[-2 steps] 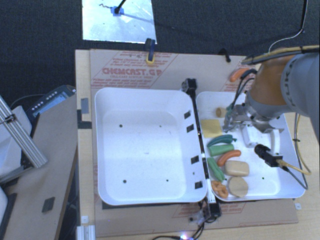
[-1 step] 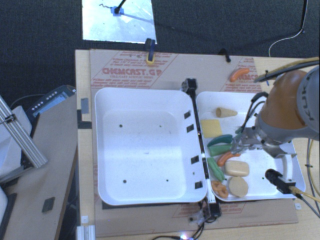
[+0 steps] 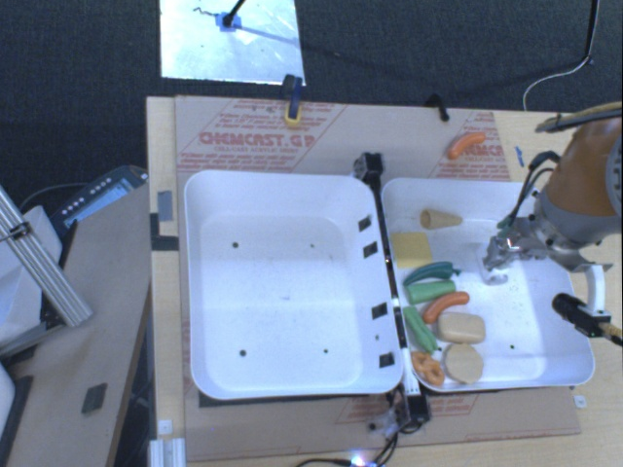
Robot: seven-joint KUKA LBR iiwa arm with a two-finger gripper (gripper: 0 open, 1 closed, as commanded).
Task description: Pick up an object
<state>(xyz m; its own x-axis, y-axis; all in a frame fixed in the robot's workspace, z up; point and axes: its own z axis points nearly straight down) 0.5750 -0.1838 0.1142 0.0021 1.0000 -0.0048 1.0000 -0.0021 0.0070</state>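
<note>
hovering over bare floor of right bin [image 3: 555, 358], tool [image 3: 496, 261] grips nothing you can see; finger state: cannot tell. toy food clusters along bin's left wall, sausage [image 3: 446, 305] nearest, just left of tool. pick not yet made; descent, grasp, lift remain.

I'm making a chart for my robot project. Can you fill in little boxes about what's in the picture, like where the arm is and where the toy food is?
Arm: reaches in from the right, orange band above the wrist
Gripper: over the right bin, nothing seen between its fingers
Toy food: piled along the right bin's left side
Cone: near that bin's top
Orange sausage: on the bench, outside the bins
Left bin: white, beside the right bin
</note>
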